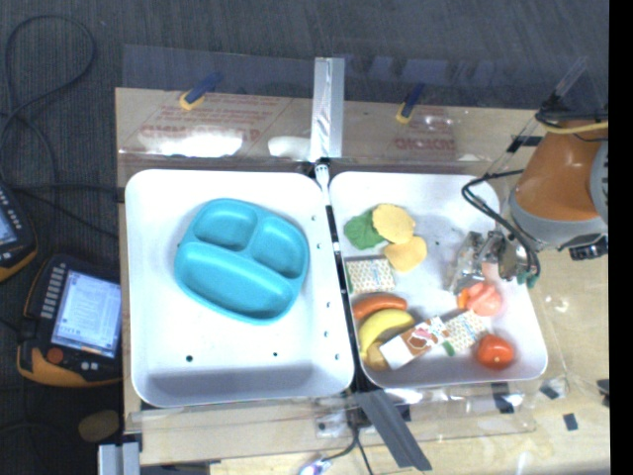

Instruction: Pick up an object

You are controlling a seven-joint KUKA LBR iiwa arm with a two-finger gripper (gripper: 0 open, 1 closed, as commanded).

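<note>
My gripper (482, 265) hangs low over the right side of the right bin (435, 191), just above a pink-red fruit (485, 300). Whether it touches the fruit is unclear. A red tomato (495, 350) lies in the bin's front right corner. Beside it a small printed carton (435, 336) lies flat. A yellow banana (381, 330) and an orange sausage-shaped piece (379, 304) rest by the bin's left wall. Further back are a patterned packet (369, 275), a green leaf (361, 230) and two yellow pieces (393, 222).
A blue divided plate (240, 258) sits in the left bin (148, 364). The arm's orange band (554, 181) stands over the bench at the right. A tablet and cables (74, 315) lie on the floor to the left.
</note>
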